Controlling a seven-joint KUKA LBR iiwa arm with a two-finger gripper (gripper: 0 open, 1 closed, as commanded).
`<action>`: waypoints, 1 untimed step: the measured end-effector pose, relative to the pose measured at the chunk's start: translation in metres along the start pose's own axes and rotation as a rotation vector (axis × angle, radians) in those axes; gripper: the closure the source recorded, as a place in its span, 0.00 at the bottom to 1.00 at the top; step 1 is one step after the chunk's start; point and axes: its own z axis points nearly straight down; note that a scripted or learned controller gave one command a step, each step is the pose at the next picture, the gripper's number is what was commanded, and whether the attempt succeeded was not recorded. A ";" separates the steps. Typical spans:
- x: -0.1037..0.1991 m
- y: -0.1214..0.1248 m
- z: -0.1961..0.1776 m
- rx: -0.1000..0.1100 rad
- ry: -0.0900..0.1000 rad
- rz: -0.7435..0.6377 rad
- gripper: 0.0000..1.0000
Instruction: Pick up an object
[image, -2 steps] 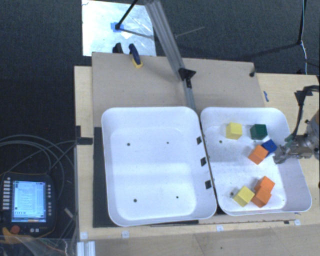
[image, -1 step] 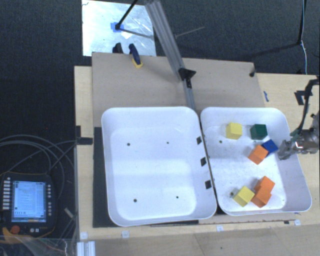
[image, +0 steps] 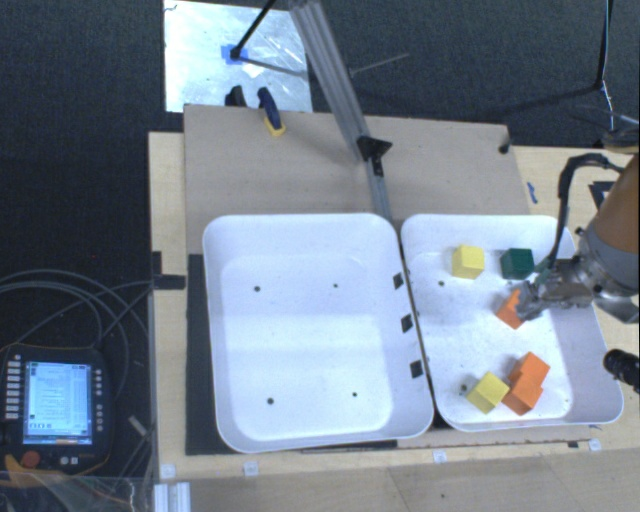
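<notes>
Orange block (image: 510, 309) in right bin (image: 590, 400), partly hidden under gripper (image: 528, 300); contact unclear. Cannot tell gripper state. Green cube (image: 517, 263) just beyond, yellow cube (image: 467, 261) to its left. Near front: yellow cube (image: 488, 391) touching orange blocks (image: 526, 380). Arm cut off at right edge.

dark carpet floor (image: 80, 120), tan bench (image: 300, 160), handheld screen (image: 55, 405) lower left.
</notes>
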 end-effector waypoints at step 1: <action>0.059 0.012 -0.011 -0.002 0.000 -0.002 1.00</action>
